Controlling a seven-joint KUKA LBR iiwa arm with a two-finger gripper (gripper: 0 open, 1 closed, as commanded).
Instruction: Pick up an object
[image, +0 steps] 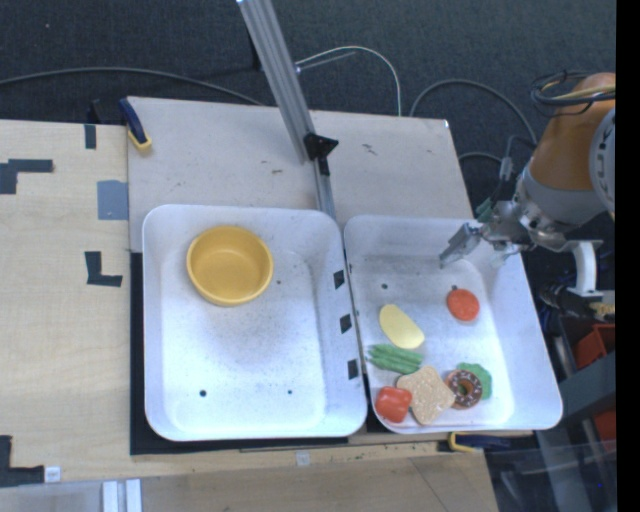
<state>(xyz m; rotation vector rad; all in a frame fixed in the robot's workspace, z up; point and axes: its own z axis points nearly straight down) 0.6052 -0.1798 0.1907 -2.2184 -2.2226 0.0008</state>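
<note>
Your gripper (458, 246) hangs over the far part of the right bin (520, 300), and you cannot tell from this slanted view whether it is open or closed; nothing shows in its grasp. Take the orange tomato-like toy (462, 304) as your landmark: the gripper sits up-view of it, near but clearly apart.

Left of and a little below the tomato lies a yellow lemon-shaped piece (400, 325). Below that, still left of the tomato, rests a green bean pod (395, 357). Further down-view from the tomato cluster a slice of toast (430, 392), a red pepper-like toy (393, 402) touching the toast's left, and a chocolate doughnut (464, 387) lying on a green leafy piece (478, 378).

Well to the tomato's left, across the divide, a yellow bowl (230, 264) sits in the left bin (160, 330).

As for progress, you should judge the pick not yet made (every object lies on a bin floor). The descent, closing and lift all remain.

No brand, label or legible writing appears anywhere.
</note>
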